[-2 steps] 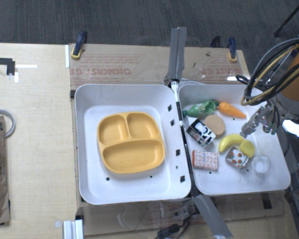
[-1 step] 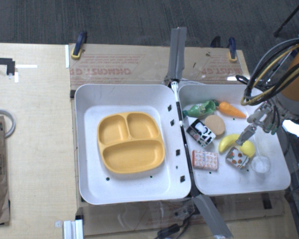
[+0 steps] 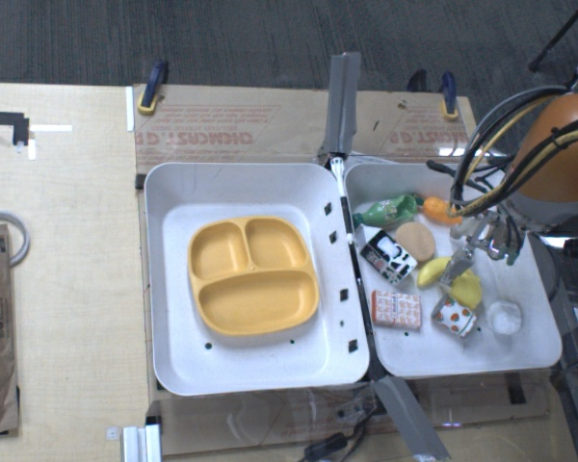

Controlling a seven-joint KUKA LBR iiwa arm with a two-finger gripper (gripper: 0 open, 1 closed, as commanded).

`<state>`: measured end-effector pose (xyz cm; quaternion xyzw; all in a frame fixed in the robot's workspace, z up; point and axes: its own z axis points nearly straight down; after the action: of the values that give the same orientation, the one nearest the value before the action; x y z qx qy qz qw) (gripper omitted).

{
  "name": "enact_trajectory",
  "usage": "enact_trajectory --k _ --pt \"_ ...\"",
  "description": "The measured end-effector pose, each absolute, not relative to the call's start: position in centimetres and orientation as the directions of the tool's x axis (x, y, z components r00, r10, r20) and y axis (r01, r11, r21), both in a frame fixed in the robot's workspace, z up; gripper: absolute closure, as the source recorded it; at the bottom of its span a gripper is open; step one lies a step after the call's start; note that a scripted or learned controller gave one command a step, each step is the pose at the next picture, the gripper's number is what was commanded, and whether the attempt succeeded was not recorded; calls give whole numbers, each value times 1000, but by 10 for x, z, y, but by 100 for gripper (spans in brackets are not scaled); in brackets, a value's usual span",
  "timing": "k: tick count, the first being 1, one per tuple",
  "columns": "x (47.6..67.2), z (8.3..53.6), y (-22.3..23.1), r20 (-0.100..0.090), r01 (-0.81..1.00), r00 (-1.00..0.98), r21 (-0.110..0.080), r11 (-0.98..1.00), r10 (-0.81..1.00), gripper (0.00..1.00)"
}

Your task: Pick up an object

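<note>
Nearest the camera in the right bin (image 3: 530, 359) lie a red-and-white packet (image 3: 397, 309) and a small patterned can (image 3: 455, 319), with a clear cup (image 3: 505, 318) just to the can's right. One row further back sit a yellow lemon-like piece (image 3: 467, 290) and a yellow banana-like piece (image 3: 432, 272); the banana's long axis runs from lower left to upper right, pointing toward the claw (image 3: 459, 269). The claw hangs right between these two yellow pieces, directly above or touching them, so the likeliest target lies straight beneath it and slightly toward the camera, calling for a short drop rather than a sideways reach. Whether its fingers stand wide or narrow cannot be told, and nothing is visibly held. Behind these rest a black-and-white box (image 3: 387, 256) and a tan round piece (image 3: 416, 241), then a green bag (image 3: 390, 208) and an orange carrot-like piece (image 3: 437, 209) against the far wall. The left bin (image 3: 164, 258) carries a yellow divided plate (image 3: 253, 275), well apart from the claw
</note>
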<state>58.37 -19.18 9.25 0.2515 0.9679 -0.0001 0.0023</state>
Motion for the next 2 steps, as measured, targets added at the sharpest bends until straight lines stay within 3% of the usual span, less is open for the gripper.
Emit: enact_trajectory --k 1,2 --pt "545 92 -179 -2 682 -731 1 731 682 0" --pt "546 102 -180 -5 684 -730 2 730 684 100"
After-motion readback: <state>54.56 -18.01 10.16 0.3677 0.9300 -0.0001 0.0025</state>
